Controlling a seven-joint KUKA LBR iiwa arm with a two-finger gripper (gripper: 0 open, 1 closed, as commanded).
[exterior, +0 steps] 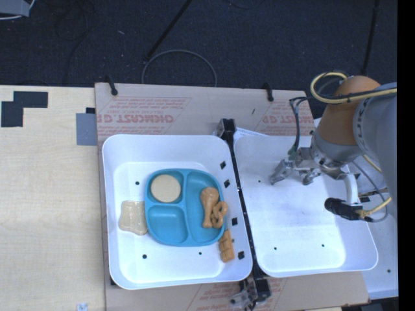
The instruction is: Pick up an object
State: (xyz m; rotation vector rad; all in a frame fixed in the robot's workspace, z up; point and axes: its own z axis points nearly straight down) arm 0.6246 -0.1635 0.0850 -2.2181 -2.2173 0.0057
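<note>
A grey robot arm with an orange band above its wrist reaches in from the right side of the camera view. Its wrist bends downward and leftward, ending in a metal two-finger pincer [293, 172]. The pincer's fingers are spread apart with nothing between them. Yellow and black cables loop around the arm's upper part and wrist.

Grey arm [379, 118] showing a smooth rounded casing, orange band [343, 118] sitting above the wrist. Yellowish cable looping over the orange part, thin black cable running down beside it. Gripper [295, 172] showing as bare grey metal, angular linkages. Black cylindrical fitting [343, 208] sticking out lower down, pale and yellow wires trailing from it.
</note>
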